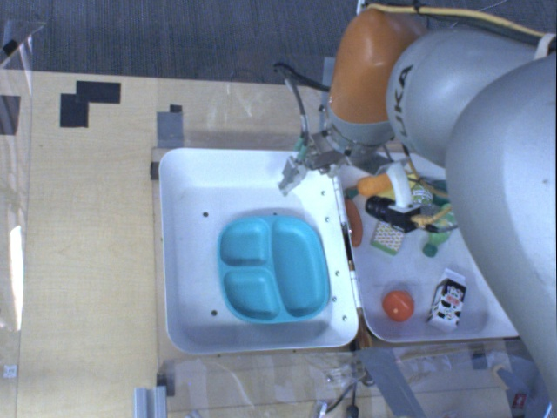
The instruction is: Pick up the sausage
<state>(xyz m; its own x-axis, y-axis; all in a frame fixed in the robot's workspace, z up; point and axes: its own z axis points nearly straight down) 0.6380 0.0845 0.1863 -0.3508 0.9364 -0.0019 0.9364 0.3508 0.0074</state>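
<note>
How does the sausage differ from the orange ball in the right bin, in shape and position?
The sausage is long, thin and reddish-brown; the orange ball is round and brighter orange-red. The sausage lies along the right bin's left wall, toward the back; the ball sits nearer the front, away from the wall. Both rest loose in the same bin, away from the gripper.

The grey arm (487,146) reaches in from the right, filling the upper right corner, its orange band (370,64) just above the wrist. A black cable loops out beside the wrist. The gripper (300,165) hangs low at the arm's left end, pointing down and to the left.
</note>
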